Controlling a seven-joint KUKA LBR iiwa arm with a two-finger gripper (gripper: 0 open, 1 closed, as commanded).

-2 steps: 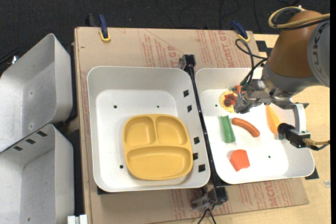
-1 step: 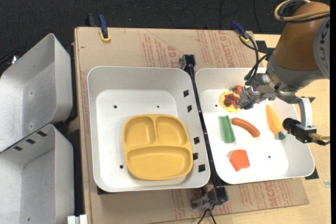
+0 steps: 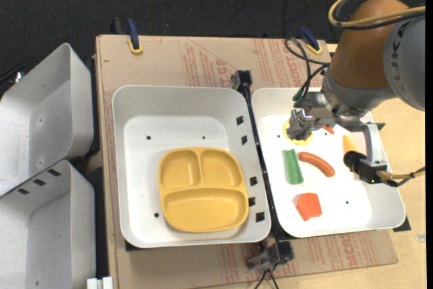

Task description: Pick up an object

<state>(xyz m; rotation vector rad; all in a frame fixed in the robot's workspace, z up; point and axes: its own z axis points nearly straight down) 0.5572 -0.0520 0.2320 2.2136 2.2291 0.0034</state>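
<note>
In the right bin [image 3: 385, 213] lie a green stick [image 3: 293, 166], a reddish sausage [image 3: 316, 163], an orange-red block [image 3: 308, 206] and a small orange piece [image 3: 348, 144]. My gripper [image 3: 298, 128] hangs low over the bin's upper left part. It sits directly above a yellow object [image 3: 299, 140], most of which it hides. I cannot see whether it touches that object. The green stick and the sausage lie just below the gripper.
The left bin [image 3: 135, 125] holds a yellow divided plate [image 3: 203, 189]. The arm's orange band [image 3: 365, 51] and grey wrist cover the right bin's upper right. A black cable and connector [image 3: 362, 167] hang over its right side. Spare white bins [image 3: 40, 118] stand at far left.
</note>
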